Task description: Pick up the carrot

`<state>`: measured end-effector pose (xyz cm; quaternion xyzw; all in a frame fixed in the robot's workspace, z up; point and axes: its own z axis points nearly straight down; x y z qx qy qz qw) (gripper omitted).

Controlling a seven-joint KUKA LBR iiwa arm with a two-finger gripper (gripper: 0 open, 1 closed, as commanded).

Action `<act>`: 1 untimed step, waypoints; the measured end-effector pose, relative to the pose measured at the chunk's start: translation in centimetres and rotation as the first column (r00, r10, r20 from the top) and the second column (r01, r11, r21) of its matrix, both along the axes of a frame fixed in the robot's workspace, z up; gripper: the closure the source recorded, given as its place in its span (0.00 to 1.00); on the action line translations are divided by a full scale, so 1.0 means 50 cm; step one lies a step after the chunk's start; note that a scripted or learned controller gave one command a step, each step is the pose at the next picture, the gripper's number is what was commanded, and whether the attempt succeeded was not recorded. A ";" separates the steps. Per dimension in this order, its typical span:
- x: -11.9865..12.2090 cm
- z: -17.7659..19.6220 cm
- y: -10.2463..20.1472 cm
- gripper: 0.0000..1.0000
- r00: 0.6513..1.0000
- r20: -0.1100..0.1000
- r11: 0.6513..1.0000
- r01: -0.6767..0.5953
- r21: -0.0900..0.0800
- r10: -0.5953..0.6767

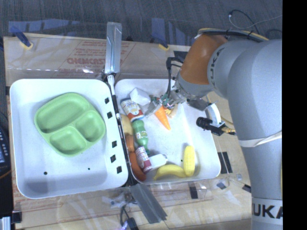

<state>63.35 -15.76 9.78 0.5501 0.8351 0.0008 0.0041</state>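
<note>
— Orange carrot (163, 118) sits right under the jaws (165, 101) in the right bin (206, 143), tip pointing toward the near wall.

— Are they pinching it?

— I cannot tell; their state is hidden at this angle.

— So how far along?

— My guess: the arm is at the carrot, but the lift is not yet done; it rests on the bin floor.

— Neighbours?

— Bottles (139, 128) just left, a banana (170, 171) nearer the front; the green plate (69, 123) lies in the left bin.

orange carrot (164, 118), green plate (70, 123); yellow corn (190, 159)
</note>
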 end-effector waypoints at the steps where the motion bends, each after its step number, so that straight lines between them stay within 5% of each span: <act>1: 0.003 0.024 -0.002 1.00 1.000 0.005 1.000 -0.003 -0.003 0.003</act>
